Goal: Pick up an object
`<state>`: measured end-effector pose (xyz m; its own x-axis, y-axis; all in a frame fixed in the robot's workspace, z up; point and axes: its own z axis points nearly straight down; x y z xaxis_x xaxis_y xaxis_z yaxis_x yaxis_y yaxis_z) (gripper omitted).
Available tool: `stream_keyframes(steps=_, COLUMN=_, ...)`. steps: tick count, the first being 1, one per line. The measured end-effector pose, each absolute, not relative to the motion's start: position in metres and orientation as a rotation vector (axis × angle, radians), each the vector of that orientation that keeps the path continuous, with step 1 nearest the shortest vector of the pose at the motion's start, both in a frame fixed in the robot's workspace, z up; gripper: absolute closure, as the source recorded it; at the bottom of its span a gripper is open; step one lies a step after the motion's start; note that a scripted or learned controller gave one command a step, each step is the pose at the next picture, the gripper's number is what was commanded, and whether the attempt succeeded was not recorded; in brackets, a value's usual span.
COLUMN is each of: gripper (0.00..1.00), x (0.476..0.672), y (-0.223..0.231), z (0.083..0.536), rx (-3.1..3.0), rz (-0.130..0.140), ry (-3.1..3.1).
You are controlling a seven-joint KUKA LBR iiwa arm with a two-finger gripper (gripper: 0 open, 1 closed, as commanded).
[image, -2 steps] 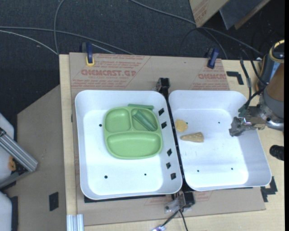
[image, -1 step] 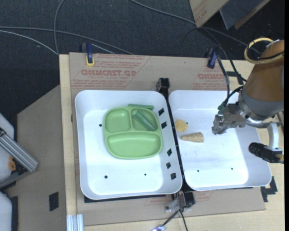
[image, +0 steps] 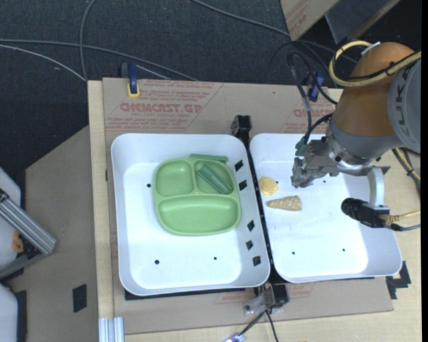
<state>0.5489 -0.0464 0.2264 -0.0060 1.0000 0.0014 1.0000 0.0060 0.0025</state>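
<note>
Lower your claw (image: 300, 179) squarely over the yellow chunk (image: 268, 186); whether it's open, I cannot tell.

blue clamp (image: 134, 78), black cables (image: 87, 40), cardboard box (image: 304, 13)

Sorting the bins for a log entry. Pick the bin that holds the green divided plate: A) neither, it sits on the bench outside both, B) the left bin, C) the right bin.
B: the green divided plate lies inside the left bin, while the gripper hangs over the right bin.
</note>
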Motion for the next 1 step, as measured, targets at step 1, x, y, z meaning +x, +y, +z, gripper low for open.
stream_keyframes(steps=1, gripper=1.00, x=0.5633, y=0.0003, z=0.2357, rx=2.215, rz=0.004, ry=2.227)
